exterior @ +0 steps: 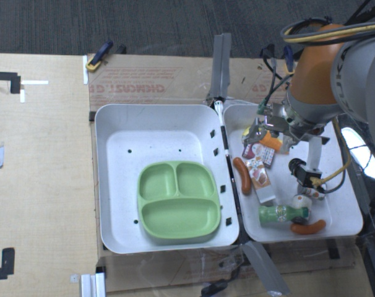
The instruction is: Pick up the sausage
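Note:
A reddish-brown sausage (pixel 242 174) lies along the left wall of the right bin (pixel 354 218), pointing toward and away from me. A second, more orange sausage (pixel 308 228) rests near that bin's front edge. My gripper (pixel 268 132) hangs over the back of the right bin, above an orange item (pixel 271 142) and a printed packet (pixel 259 166). It is up and to the right of the reddish sausage and apart from it. Nothing shows as held.
A green bottle (pixel 283 214) lies on its side beside the front sausage, and a white block (pixel 266 194) sits next to the packet. The left bin (pixel 113 166) holds a green divided plate (pixel 178 200). The grey arm (pixel 327 73) and its cables cover the right bin's back right.

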You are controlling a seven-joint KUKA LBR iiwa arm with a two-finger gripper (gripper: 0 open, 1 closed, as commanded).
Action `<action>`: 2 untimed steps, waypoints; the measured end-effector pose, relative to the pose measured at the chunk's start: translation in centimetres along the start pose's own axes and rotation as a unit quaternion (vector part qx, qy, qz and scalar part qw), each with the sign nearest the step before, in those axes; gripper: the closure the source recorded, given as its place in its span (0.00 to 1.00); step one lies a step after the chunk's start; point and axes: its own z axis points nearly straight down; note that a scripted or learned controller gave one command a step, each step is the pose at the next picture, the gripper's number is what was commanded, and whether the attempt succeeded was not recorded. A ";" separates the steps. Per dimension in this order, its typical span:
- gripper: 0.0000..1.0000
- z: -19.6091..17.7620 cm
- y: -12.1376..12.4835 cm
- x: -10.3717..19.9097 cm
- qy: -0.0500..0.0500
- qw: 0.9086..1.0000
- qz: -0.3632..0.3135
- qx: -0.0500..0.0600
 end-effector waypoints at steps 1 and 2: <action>0.00 0.0 -6.8 -2.1 0.000 1.000 0.031 0.000; 0.00 8.9 5.1 -5.3 0.000 0.990 0.143 -0.002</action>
